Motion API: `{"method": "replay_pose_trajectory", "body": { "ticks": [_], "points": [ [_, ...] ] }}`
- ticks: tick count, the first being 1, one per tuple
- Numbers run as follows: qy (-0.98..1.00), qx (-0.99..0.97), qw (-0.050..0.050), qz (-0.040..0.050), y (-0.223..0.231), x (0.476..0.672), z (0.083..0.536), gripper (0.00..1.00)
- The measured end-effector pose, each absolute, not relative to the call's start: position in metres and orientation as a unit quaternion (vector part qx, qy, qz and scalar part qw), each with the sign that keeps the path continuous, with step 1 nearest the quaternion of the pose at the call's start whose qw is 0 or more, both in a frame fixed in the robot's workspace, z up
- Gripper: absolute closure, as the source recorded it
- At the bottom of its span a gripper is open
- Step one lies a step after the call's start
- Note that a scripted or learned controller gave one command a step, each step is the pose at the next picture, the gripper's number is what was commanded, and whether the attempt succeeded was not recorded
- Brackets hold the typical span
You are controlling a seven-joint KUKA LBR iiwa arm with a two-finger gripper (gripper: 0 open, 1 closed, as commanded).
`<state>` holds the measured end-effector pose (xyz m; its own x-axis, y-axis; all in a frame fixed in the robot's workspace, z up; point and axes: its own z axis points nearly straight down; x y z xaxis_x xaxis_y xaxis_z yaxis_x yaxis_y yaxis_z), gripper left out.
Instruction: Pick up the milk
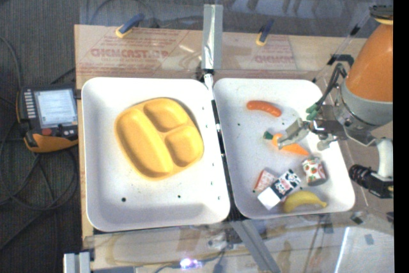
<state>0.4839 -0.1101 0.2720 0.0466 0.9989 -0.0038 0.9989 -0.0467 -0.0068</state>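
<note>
From above, my claw hangs over the right bin, fingers spread with nothing between them, just above the carrot. The milk lies near that bin's front edge, touching the banana, well apart from me. A yellow tray fills the left bin.

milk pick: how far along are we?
Done: the arm is over the right white bin. In hand: nothing visible; the two-finger gripper sits by the orange carrot, well above the black-and-white cow-patterned milk carton. Left: everything. The milk lies on the bin floor beside the yellow banana, ungrasped; the gripper must move there, close and lift.
</note>
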Motion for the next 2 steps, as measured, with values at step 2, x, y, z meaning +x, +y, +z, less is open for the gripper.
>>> {"method": "replay_pose_trajectory", "body": {
  "ticks": [2],
  "points": [
    [-0.691, -0.723, 0.006, 0.0116, -0.1101, 0.4835, 0.2838, 1.0]
  ]
}}
